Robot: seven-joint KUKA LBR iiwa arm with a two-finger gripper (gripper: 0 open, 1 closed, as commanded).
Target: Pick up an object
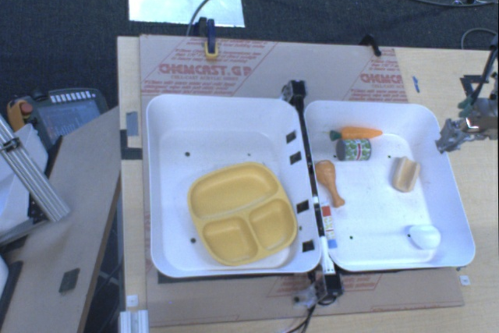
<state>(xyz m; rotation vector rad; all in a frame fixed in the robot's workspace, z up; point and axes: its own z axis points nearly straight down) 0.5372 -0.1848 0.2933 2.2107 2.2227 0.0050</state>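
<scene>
The right bin (448, 191) holds several small objects. An orange carrot (357, 132) lies at its back, with a small green-labelled can (355, 150) just in front of it. A brown drumstick (329, 181) lies near the divider. A tan bread piece (404, 173) sits toward the right wall, and a white rounded object (424, 235) rests in the front right corner. My gripper (454, 135) hovers at the right bin's outer rim, up and to the right of the bread piece, apart from all the objects and holding nothing that I can see.
The left bin (168, 168) holds a yellow three-compartment tray (242, 212). A black-clipped divider (308, 183) runs between the bins. A cardboard sheet (234, 66) lies under both. A pendant device (66, 113) and a metal rail (31, 175) sit off the bench at left.
</scene>
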